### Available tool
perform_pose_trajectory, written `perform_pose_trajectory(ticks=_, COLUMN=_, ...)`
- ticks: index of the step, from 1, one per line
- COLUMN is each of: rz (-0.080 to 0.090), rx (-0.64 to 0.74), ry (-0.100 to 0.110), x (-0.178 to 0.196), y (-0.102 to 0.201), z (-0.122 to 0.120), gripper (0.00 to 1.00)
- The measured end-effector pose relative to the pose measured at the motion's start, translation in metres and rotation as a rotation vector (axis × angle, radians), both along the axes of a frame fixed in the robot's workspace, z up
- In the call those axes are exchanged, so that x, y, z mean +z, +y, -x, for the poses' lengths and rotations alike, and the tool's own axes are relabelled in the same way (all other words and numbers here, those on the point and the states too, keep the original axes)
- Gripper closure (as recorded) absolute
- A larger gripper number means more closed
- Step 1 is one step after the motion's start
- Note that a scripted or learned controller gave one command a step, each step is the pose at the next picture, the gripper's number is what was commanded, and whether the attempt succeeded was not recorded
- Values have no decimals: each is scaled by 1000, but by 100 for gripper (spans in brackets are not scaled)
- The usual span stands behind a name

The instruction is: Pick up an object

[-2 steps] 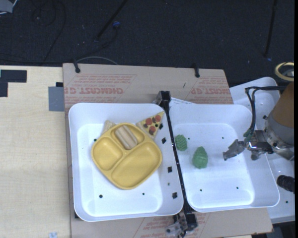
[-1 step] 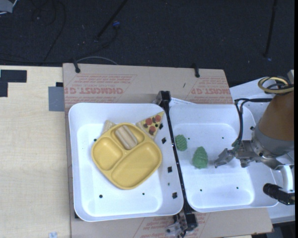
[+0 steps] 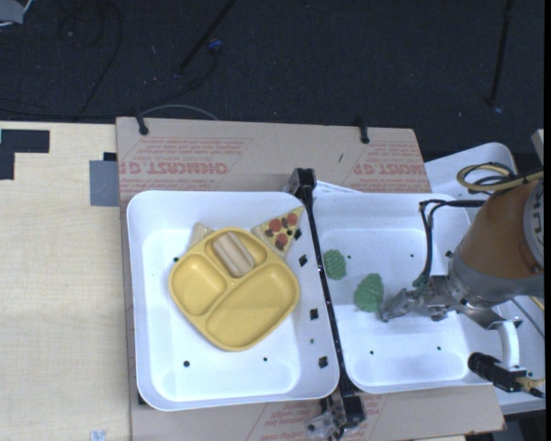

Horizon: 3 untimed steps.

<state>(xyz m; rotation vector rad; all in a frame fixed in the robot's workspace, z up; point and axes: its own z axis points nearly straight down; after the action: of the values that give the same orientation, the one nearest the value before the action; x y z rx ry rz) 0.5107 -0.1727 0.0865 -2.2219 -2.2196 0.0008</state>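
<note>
a green leafy toy (image 3: 368, 292) lies on the floor of the right bin (image 3: 413, 375), just left of the gripper (image 3: 392, 308), whose tips nearly touch it. whether the gripper is open or closed cannot be told. a second green piece (image 3: 334, 265) sits further left. beyond the divider, the left bin (image 3: 156, 356) holds a yellow divided plate (image 3: 236, 297) and a toy pizza slice (image 3: 282, 228).

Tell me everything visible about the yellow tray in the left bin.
The yellow tray looks like moulded plastic, rounded, with three compartments. It lies flat and turned at an angle in the left bin. A tan bread-like piece rests in its upper compartment; a pizza slice toy lies at its upper right edge.
</note>
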Motion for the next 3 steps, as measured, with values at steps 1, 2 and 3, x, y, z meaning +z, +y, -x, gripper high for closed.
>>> perform_pose_trajectory(ticks=1, rz=-1, rx=-3, ry=0, x=12, y=-1, z=0, gripper=100)
perform_pose_trajectory(ticks=2, rz=0, rx=3, ry=-2, x=65, y=7, z=-8, gripper=100)
perform_pose_trajectory(ticks=3, rz=2, rx=3, ry=-4, x=125, y=-1, z=-7, gripper=100)
